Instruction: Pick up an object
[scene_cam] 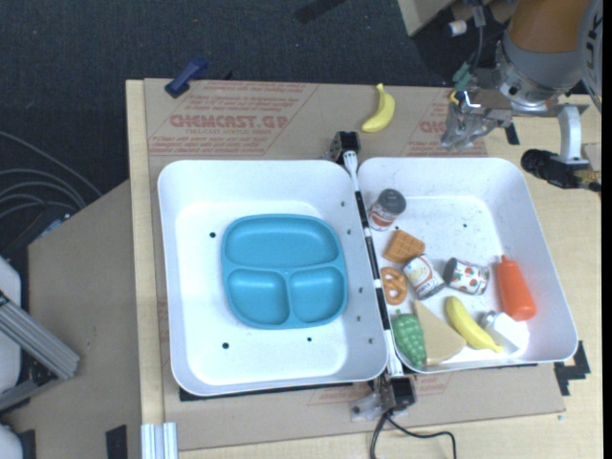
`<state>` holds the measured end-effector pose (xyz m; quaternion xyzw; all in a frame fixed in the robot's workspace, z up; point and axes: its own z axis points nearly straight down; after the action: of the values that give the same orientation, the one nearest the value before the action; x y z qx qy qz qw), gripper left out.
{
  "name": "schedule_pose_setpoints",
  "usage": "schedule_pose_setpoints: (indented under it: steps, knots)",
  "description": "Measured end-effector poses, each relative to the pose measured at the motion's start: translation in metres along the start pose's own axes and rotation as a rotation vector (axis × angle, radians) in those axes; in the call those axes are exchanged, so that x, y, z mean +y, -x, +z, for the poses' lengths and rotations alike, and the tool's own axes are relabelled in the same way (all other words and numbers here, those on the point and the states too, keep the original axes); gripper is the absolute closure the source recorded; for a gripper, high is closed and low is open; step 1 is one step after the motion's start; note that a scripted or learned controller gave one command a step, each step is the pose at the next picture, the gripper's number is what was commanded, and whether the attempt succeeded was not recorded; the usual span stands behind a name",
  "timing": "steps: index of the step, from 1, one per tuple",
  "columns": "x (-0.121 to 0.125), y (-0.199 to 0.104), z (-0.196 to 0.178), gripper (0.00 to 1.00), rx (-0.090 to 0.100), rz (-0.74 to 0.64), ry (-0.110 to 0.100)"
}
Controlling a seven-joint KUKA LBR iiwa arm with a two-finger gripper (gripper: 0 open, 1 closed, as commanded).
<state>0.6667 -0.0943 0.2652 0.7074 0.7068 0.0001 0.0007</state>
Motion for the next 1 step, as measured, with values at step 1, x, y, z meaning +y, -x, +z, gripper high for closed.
schedule_pose_setpoints:
  steps: [1]
  knots:
    - [-0.0002,-0.0052,0.0045,1.0,0.001,-0.001,-0.003]
